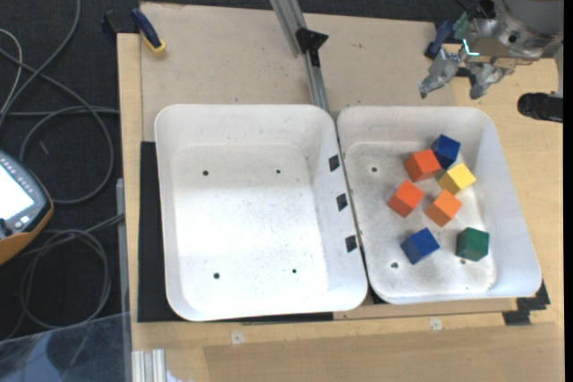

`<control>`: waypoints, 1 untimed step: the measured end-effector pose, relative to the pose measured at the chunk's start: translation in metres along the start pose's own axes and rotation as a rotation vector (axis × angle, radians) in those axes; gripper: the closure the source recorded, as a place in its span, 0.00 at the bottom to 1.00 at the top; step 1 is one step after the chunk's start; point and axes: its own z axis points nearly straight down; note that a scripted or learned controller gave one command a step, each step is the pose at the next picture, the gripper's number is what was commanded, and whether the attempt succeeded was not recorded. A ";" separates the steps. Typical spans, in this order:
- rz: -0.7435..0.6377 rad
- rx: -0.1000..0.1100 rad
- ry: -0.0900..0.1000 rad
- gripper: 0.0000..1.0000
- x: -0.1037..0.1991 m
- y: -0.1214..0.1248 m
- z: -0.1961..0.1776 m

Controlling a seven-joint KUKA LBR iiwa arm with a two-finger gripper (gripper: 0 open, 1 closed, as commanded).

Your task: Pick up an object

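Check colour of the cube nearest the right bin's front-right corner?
Green. The cube sits by the right bin's front-right corner, clearest in the camera view.

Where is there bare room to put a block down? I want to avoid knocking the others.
The left white bin offers its whole floor. In the right white bin, the strip beside the dividing wall is bare. Its right half is crowded: three orange cubes, two blue cubes, a yellow cube, a green cube.

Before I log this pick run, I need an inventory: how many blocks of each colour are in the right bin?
Orange blocks: 3
Blue blocks: 2
Yellow blocks: 1
Green blocks: 1
Total: 7, all in the right bin.
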 end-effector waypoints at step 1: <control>-0.001 -0.005 -0.001 0.00 0.000 0.001 -0.003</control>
